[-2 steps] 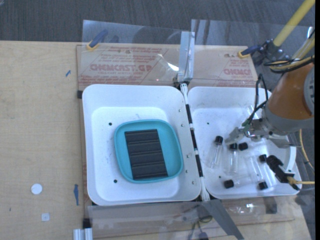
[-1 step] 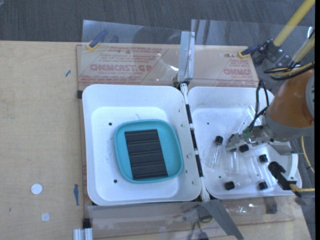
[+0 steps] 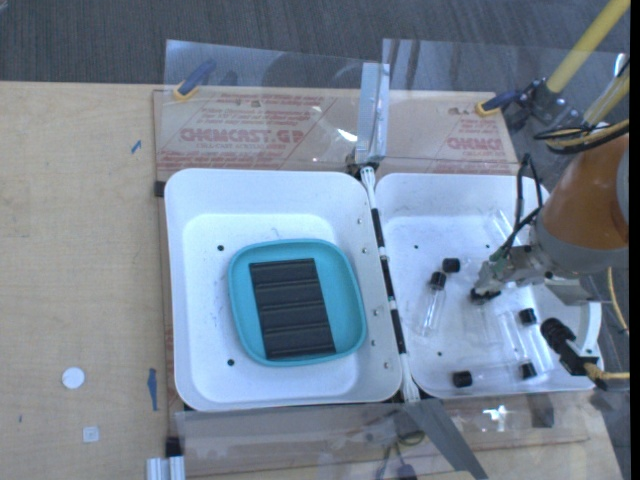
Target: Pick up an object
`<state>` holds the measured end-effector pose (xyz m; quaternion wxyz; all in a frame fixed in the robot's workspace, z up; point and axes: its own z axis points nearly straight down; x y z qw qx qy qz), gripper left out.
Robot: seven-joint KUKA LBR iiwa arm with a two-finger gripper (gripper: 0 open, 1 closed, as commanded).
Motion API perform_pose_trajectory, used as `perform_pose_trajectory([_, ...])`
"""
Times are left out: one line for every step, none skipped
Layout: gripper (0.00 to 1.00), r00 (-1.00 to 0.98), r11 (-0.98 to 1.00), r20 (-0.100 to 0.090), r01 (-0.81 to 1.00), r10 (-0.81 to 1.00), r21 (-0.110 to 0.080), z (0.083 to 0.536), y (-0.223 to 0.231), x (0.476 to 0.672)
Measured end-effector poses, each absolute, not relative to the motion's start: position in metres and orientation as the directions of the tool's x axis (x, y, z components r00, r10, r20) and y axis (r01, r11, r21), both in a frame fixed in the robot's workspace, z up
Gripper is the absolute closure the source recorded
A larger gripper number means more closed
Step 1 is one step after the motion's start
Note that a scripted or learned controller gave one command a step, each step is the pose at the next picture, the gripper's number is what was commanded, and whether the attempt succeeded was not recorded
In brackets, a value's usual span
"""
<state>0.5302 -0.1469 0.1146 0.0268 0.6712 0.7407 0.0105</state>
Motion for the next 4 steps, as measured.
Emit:
perform_pose_trajectory([1.0, 0.054, -0.054, -0.001, 0.999, 0.999, 0.001, 0.206, -0.088, 0.577])
perform_pose_trajectory([1.0, 0.093, -0.093, 0.0, 0.996, 0.996, -0.002, 0.16, -0.115, 0.521])
perform_pose_trajectory([1.0, 0.014, -0.014, -0.001, 1.0, 1.0, 0.002, 0.185, -0.09, 0.556])
perform_pose_trajectory([1.0, -0.109, 0.109, 0.001, 0.994, 0.994, -0.002, 0.13, -0.138, 0.543])
